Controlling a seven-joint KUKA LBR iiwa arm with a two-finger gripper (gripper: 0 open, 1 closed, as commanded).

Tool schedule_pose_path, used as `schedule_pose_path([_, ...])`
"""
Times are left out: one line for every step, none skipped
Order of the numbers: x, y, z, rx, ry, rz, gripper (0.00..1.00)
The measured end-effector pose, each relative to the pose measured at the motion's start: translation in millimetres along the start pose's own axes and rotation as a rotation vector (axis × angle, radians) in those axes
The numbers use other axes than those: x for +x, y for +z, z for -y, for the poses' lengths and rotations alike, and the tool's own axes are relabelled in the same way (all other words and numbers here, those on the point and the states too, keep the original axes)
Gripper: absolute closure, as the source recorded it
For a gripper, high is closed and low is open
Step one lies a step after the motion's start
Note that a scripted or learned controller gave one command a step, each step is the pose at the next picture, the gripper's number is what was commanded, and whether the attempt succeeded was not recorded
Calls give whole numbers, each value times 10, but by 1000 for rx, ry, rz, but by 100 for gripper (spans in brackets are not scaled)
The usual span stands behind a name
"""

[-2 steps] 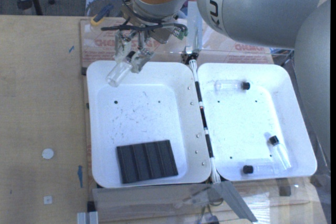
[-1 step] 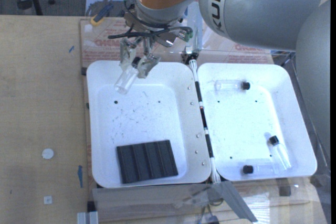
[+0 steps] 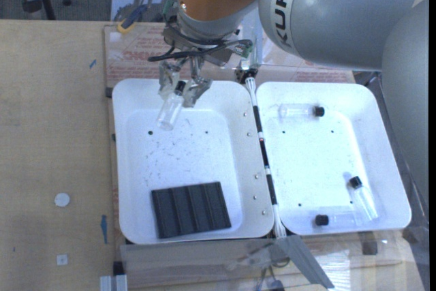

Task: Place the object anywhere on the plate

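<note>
A clear vial (image 3: 169, 111) with a black cap hangs tilted over the far part of the left bin (image 3: 129, 146). My gripper (image 3: 182, 87) is shut on the vial's capped upper end, and the clear body sticks out below the fingers (image 3: 165, 80) toward the lower left. The plate (image 3: 190, 209), a dark ribbed rectangle, lies flat on the near part of the same bin's floor. It is well in front of the gripper and slightly to its right.
The right bin (image 3: 381, 146) holds three more black-capped clear vials: one at the far side (image 3: 300, 110), one near the right wall (image 3: 362, 195), one at the near edge (image 3: 336, 219). A rail (image 3: 262, 146) runs between the two bins. Small dark specks dot the left bin floor.
</note>
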State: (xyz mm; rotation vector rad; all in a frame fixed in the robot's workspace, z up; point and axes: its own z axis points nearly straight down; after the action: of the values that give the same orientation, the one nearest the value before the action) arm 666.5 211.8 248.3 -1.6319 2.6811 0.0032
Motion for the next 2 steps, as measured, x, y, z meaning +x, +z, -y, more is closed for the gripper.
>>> schedule_pose_path([-62, 70, -35, 0, -179, 1, 100])
schedule_pose_path([-81, -55, -33, 4, -176, 9, 100])
